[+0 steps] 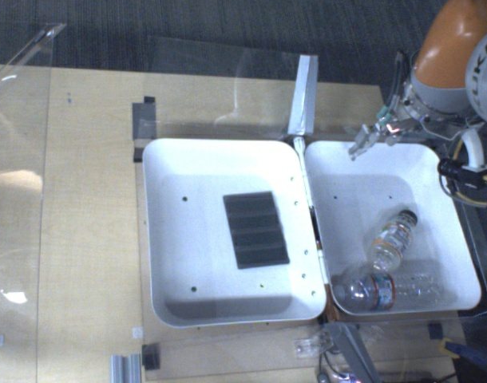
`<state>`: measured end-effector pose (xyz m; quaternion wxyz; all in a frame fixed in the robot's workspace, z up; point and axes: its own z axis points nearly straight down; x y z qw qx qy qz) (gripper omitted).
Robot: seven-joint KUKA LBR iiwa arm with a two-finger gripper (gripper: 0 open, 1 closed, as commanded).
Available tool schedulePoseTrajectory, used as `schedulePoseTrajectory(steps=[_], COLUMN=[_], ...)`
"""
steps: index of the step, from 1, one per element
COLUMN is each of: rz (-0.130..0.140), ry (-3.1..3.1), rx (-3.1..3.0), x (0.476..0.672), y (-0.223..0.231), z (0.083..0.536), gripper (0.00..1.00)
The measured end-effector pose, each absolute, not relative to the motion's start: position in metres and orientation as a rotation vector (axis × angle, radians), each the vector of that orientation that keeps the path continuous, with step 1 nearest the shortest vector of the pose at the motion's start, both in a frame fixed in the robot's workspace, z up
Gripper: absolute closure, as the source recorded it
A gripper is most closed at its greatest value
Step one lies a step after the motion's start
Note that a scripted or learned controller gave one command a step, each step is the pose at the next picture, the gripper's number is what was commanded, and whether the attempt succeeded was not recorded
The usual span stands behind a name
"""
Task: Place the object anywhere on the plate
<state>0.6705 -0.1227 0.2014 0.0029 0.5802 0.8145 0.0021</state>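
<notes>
A dark ribbed rectangular plate (255, 230) lies flat in the middle of the left bin (172, 174). In the right bin (347, 182), a clear plastic bottle (393, 240) lies tilted near the centre. A second clear bottle with a dark label (368, 290) rests against the front wall. My gripper (362, 144) hangs over the back left corner of the right bin, well behind the bottles and to the right of the plate. It is small and partly blurred here.
The arm's orange band (455, 42) and grey wrist stand over the back right of the right bin, with black cables (459, 174) along its right rim. A metal post (303, 94) rises behind the divider between the bins. A clear screen (20, 174) stands at the left.
</notes>
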Motion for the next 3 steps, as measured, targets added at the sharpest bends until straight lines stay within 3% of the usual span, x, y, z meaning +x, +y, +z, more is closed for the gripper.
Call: schedulePoseTrajectory(steps=[1,2,3], rz=[0.006,0.008,0.007], ry=[2.648,2.531,2.621], rx=[1.681,1.851,1.723], x=[0.67,0.668,0.638], y=[-0.076,-0.095,-0.04], z=[0.195,0.175,0.186], gripper=[0.0,0.0,0.0])
